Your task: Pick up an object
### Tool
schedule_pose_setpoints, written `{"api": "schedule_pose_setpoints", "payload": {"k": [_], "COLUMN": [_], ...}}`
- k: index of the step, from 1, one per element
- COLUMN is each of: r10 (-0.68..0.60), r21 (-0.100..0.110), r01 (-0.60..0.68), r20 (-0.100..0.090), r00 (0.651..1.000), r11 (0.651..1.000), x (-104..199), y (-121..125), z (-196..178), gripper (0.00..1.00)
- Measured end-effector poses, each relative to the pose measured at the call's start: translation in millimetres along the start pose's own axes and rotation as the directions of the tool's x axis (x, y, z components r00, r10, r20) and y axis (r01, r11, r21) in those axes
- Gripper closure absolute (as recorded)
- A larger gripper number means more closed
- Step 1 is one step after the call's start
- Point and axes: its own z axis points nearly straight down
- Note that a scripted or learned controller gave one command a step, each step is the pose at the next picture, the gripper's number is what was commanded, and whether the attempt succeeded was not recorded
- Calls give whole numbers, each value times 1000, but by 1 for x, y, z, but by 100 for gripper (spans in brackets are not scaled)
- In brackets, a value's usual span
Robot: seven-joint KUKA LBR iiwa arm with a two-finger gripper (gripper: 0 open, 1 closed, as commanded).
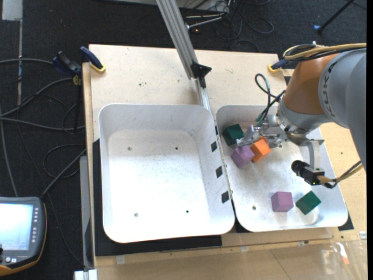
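orange block (260,148): right bin, upper-middle, touching a purple block (242,155) on its left; dark green block (233,134) just up-left of that pair.
claw (263,134): right above the orange block, arm coming in from the right; open or closed, cannot tell, wrist and cables cover it.
grip: nothing visibly held.
step: looks like the approach or descent onto the cluster, grasp not confirmed.
next move: needs to settle on one block. The three sit tight together, so a clean close on the orange one risks nudging its neighbours.
other objects: second purple block (282,201) and second green block (308,202) near the front of the right bin, side by side, well apart from the cluster.
right bin (332,212): white, shallow, speckled floor.
left bin (113,156): white, beside it, sharing the middle edge.
worktop (145,74): pale board, clamps at back corners.
room: dark carpet, loose cables, pendant screen (17,232) lower left.
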Motion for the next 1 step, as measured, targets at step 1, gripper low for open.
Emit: {"api": "schedule_pose_setpoints", "payload": {"k": [1], "r10": [1], "r21": [-3], "r01": [-1], "r20": [1], "r00": [1000], "r11": [1000], "x": [0], "y": [1], "z": [-10], "gripper": [100]}}
